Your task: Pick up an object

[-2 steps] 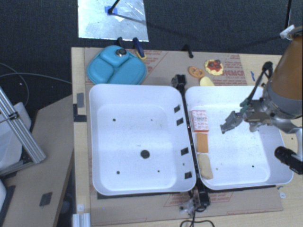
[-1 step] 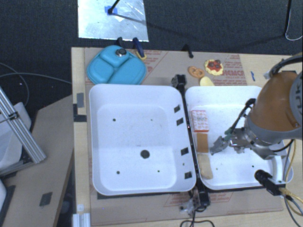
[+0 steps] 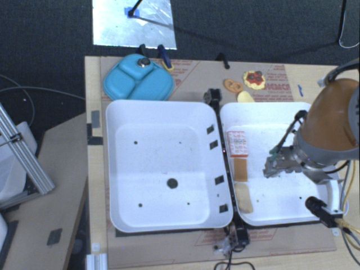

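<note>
In the right bin (image 3: 281, 125), three things lie in a row along the left wall: a white packet with a red label (image 3: 237, 143), a brown bar (image 3: 240, 169) and a pale tan piece (image 3: 243, 198). My gripper (image 3: 272, 167) hangs low over the middle of this bin, pointing left. It sits about a hand's width to the right of the brown bar and does not touch it. Nothing shows between its tips. The orange band of the arm (image 3: 334, 117) covers the bin's right side.
The left bin (image 3: 129, 117) holds a small dark disc (image 3: 172, 183). Behind the bins on the bench lie a blue divided dish (image 3: 139, 79), a pretzel-shaped toy (image 3: 232, 85), a round red-topped toy (image 3: 254, 79) and a yellow piece (image 3: 245, 97).
</note>
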Controlling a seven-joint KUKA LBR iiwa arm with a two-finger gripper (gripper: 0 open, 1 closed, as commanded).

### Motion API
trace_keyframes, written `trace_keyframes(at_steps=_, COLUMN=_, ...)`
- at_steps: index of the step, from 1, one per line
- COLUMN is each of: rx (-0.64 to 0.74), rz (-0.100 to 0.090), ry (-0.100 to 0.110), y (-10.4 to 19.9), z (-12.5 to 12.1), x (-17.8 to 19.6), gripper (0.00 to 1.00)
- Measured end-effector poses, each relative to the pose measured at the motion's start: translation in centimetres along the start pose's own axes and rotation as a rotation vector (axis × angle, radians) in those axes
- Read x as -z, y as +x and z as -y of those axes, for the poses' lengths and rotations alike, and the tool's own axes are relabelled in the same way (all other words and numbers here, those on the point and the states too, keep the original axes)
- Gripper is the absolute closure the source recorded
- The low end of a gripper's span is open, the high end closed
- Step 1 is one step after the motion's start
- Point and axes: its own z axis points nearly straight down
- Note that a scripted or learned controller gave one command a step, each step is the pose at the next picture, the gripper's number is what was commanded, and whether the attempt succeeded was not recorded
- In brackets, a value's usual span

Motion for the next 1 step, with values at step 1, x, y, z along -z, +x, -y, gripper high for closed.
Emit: trace_keyframes(at_steps=1, rx=0.004, rz=-0.001, ry=0.002, y=1.33, z=0.05, x=0.39, gripper=1.00)
